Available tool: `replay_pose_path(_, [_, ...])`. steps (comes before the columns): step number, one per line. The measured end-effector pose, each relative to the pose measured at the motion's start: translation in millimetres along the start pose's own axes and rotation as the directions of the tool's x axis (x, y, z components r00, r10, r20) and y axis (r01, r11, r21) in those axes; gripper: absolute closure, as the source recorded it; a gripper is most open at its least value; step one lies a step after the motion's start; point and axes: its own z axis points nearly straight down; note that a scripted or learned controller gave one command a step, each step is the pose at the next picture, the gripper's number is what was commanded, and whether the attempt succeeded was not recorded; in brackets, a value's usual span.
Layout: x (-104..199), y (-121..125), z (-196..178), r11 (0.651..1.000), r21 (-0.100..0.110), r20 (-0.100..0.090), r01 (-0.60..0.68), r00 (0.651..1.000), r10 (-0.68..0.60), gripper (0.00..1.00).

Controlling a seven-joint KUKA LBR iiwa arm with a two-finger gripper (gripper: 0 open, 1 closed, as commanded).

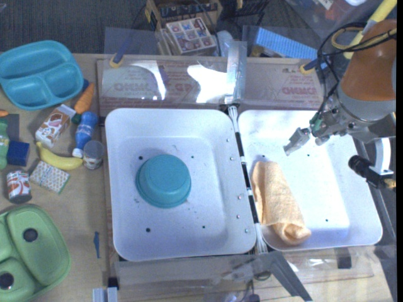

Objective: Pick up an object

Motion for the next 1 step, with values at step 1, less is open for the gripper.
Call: replay_pose_path(1, [22.5, -31.5, 85.0, 1.0, 0.003, -0.002, -0.028, 1.0, 0.028, 0.0])
